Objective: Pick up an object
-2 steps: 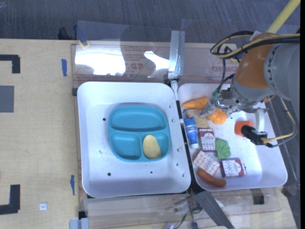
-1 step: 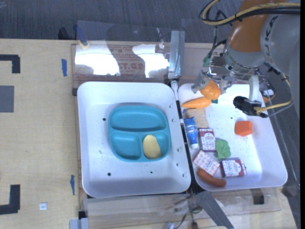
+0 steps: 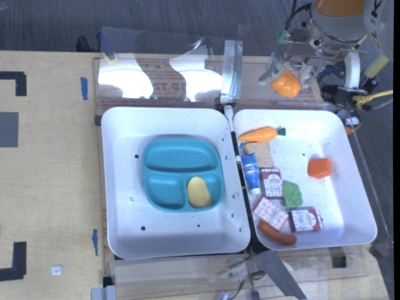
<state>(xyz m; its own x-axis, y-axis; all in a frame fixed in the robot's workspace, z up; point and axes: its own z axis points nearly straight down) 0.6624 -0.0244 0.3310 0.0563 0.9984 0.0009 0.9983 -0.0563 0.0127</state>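
My gripper (image 3: 288, 80) hangs above the far edge of the right bin (image 3: 350, 161), shut on a small orange round object (image 3: 287, 85) held between its fingers. In the right bin lie a carrot (image 3: 257, 134), an orange block (image 3: 319, 168), a blue tube (image 3: 250, 173), several small red-and-white cartons (image 3: 271, 182), a green piece (image 3: 292, 194) and a red sausage (image 3: 277, 234). The left bin (image 3: 119, 186) holds a teal divided tray (image 3: 181, 170) with a yellow lemon-like object (image 3: 199, 192) in its lower right compartment.
Clear plastic sheeting and a metal divider (image 3: 230, 74) stand behind the bins. Cables and a yellow connector (image 3: 369, 95) trail from the arm at the right. The wooden bench (image 3: 44, 186) stretches out to the left.
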